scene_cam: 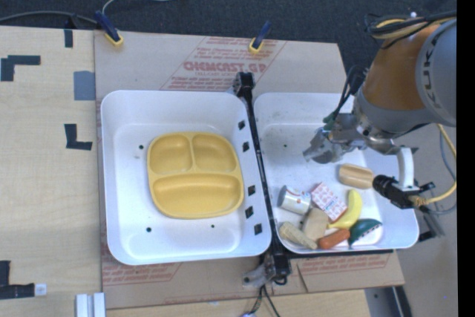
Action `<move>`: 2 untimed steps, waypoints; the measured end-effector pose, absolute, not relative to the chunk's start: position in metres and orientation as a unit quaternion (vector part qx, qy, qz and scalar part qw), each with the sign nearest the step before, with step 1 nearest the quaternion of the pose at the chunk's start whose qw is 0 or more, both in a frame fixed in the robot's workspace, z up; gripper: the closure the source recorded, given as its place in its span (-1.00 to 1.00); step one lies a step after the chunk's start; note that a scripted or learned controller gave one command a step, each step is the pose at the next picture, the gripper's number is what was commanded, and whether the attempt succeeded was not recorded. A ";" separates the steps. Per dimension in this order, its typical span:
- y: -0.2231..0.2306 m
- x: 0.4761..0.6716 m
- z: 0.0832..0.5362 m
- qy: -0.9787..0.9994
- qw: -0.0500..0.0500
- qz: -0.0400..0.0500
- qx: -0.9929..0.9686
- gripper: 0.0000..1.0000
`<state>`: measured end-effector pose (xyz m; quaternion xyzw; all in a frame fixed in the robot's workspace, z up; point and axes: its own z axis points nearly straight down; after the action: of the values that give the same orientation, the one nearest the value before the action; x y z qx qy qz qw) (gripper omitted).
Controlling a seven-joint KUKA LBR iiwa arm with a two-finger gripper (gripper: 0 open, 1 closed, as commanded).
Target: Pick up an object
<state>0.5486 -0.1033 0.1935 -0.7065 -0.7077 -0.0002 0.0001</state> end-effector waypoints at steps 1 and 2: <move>-0.047 0.520 0.224 -0.708 0.001 0.000 -0.706 1.00; -0.016 0.484 0.238 -0.708 0.001 0.000 -0.706 1.00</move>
<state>0.4837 -0.0156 0.2377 -0.7062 -0.7080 0.0003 0.0010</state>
